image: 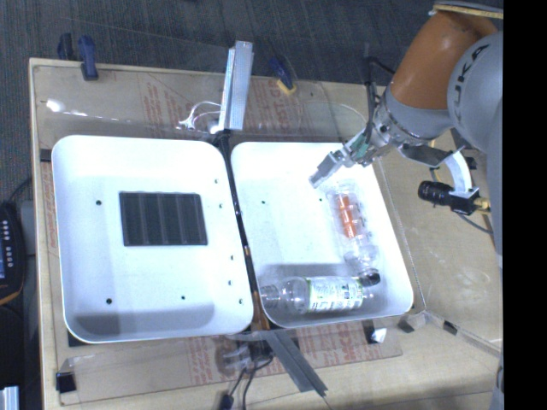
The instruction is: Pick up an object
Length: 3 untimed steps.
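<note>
Arm (479, 58): you can make out dark letters, likely "KU", on the grey casing just right of the orange band; the rest runs out of frame.
Bench (171, 101): you see faint reddish printed lines along the back strip behind the bins, too pale and small to read.
Front strip (342, 348): the same reddish print shows here, also unreadable.
Lower bottle (318, 293): its label bears small dark print, too blurred for you to read.
Upper bottle (350, 220): orange label, no legible words.
Left bin (85, 254): the dark ribbed panel carries no writing you can read.
</note>
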Each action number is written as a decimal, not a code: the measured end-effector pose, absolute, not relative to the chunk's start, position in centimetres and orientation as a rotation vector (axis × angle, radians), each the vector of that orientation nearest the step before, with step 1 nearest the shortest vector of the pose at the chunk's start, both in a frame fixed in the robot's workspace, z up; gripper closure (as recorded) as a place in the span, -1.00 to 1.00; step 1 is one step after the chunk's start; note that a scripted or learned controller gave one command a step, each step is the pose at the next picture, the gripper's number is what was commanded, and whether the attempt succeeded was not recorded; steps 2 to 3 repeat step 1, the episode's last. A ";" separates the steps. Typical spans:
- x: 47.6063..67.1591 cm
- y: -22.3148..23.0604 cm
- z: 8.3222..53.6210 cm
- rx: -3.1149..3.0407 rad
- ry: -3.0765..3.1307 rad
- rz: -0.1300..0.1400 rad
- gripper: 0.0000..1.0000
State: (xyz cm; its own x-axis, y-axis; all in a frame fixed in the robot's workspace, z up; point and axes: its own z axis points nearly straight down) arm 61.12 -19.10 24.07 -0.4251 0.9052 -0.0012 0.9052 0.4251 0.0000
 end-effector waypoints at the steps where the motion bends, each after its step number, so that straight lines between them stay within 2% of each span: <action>1: 61.2 -20.9 15.9 1.644 2.680 -0.003 -1.00; 3: 61.2 -20.9 15.9 1.644 2.680 -0.003 -1.00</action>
